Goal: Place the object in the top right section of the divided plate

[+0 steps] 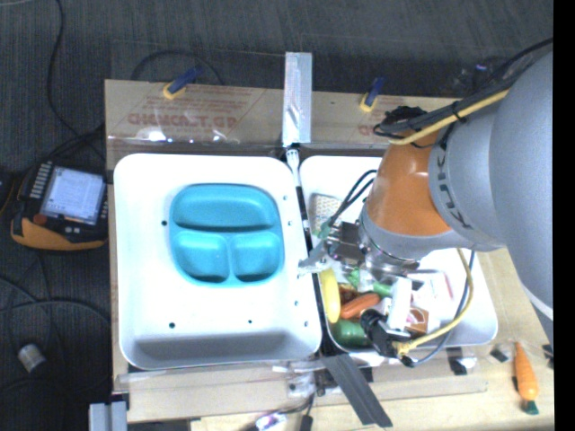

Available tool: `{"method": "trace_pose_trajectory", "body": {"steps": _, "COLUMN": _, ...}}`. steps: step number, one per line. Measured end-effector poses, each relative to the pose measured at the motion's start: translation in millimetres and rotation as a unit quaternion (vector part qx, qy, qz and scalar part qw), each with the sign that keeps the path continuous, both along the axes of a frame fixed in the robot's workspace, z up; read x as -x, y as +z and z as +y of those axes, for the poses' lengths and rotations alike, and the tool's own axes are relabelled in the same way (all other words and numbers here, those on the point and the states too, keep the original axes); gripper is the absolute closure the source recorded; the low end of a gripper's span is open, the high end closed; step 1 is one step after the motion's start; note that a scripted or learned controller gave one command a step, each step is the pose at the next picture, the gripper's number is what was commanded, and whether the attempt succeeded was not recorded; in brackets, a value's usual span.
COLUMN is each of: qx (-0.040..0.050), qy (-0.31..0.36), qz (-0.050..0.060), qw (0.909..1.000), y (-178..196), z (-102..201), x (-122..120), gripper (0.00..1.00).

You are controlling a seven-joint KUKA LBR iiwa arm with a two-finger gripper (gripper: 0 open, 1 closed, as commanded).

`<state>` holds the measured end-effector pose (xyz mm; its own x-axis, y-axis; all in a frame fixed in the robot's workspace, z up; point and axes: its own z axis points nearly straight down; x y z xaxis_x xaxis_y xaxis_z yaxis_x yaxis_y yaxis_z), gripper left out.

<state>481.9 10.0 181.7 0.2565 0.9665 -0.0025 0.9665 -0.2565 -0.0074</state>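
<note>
Looming nearest the lens, grey arm with an orange band, wrist sunk into the right-hand shallow white bin. Gripper buried in clutter, open or closed impossible to tell. Just beside it, crowded together: yellow banana-shaped toy, orange carrot-shaped toy, green toy; object to carry presumably among these, well apart from the teal divided plastic plate in the left-hand white bin. Easy to pinch two pieces, or none; easy to drop short across the bin walls.

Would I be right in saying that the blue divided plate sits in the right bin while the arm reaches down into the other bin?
Not quite: the camera view shows the blue divided plate in the left bin. The arm reaches down into the other bin, the right one.
</note>
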Motion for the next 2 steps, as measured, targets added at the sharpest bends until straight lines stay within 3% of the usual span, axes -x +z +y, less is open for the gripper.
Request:
{"method": "trace_pose_trajectory", "body": {"steps": 1, "qx": 0.0021, "qy": -0.072, "qz": -0.003, "qw": 0.9974, "y": 197.3, "z": 11.8, "x": -33.4, "gripper": 0.0}}
{"method": "trace_pose_trajectory", "body": {"steps": 2, "qx": 0.0016, "qy": 0.051, "qz": -0.002, "qw": 0.9987, "y": 186.9, "z": -14.8, "x": -89.5, "gripper": 0.0}}
